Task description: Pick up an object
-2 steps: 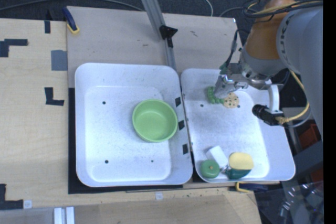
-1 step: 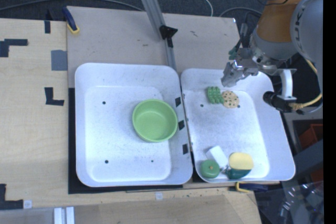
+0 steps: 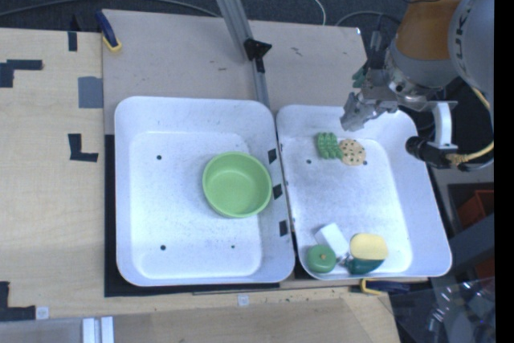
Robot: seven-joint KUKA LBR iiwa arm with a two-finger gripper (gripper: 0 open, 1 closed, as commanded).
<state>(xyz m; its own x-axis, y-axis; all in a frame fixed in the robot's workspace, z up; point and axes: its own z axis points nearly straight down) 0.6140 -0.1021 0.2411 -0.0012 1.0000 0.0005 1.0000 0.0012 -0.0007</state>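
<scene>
Right bin (image 3: 418, 197) holds a ridged green block (image 3: 327, 145) beside a speckled cookie (image 3: 352, 152); jaws' state unclear.

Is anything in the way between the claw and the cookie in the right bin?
Nothing visible. The claw hangs over the right bin's far end, just above the cookie, with bare bin floor between them. A green block lies against the cookie's left side, away from the claw's line.

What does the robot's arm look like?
The arm is chunky and rounded, grey with an orange band above the wrist. Black cables loop over its top. At the end sits a small grey metal gripper, with a white bracket beside the wrist.
</scene>
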